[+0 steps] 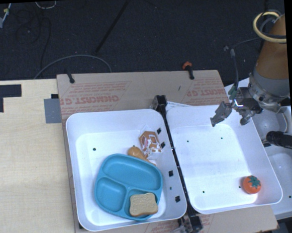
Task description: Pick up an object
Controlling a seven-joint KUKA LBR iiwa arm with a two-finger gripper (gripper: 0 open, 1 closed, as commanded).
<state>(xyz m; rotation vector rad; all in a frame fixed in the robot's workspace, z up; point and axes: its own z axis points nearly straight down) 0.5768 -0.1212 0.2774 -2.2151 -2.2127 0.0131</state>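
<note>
Gripper hangs open and empty over the right white plastic bin's far edge, probably lining up a grab, with the small round orange toy fruit well apart near the front corner.

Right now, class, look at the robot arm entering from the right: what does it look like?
The arm is grey with a broad orange band above the wrist and a pale ring on top. Its claw is dark grey metal with two fingers. A thin dark cable runs beside it.
</note>
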